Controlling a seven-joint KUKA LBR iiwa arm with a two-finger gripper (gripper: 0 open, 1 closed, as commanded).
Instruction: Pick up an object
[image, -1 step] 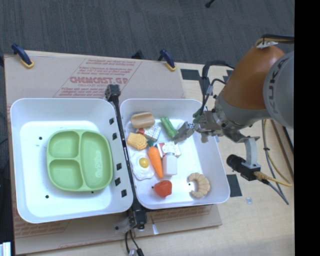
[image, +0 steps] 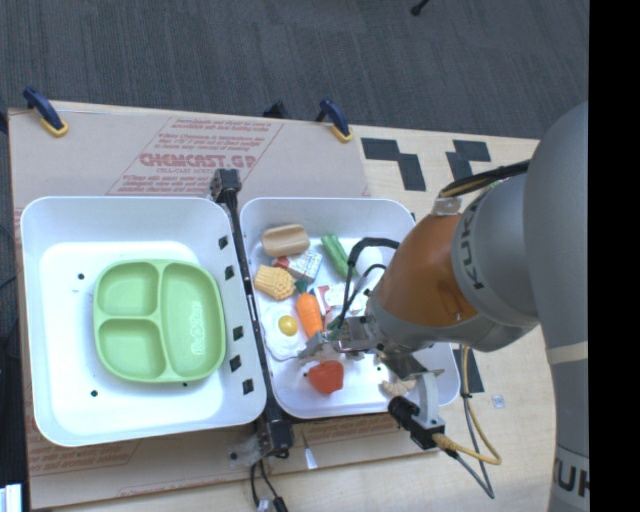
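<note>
Presently logged: gripper (image: 335, 348) low in the right bin (image: 420, 225), lower centre of the frame, just above a red tomato-like piece (image: 325, 377); finger state cannot be told. Beside it, an orange carrot (image: 310, 314) and a fried egg (image: 286, 328). Further up: corn cob (image: 274, 282), bread roll (image: 285, 240), green vegetable (image: 335, 255). Left bin (image: 40, 300): green divided plate (image: 160, 320). Cardboard sheet (image: 200, 160) lies under both bins.
</note>
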